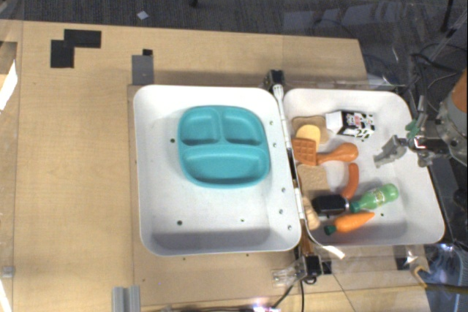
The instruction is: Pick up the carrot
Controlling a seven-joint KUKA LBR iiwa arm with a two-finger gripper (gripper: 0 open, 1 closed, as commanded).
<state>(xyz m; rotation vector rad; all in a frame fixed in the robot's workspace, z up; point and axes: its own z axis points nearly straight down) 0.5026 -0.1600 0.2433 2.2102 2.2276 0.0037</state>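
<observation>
— Where is the carrot (pixel 353 223) found?
— Low in the right bin (pixel 420 230), below-left of the gripper (pixel 398 148), well apart.
— And the claw?
— Its state cannot be told.

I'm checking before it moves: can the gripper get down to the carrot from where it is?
Probably yes. The carrot lies uncovered near the right bin's front wall, though a green bottle and a black item crowd it; the gripper is above the bin.

Wooden counter (pixel 73 179): two shallow white bins side by side, left bin (pixel 157 230), right bin (pixel 420 223); black tape marks (pixel 73 46) at far-left corner.
</observation>
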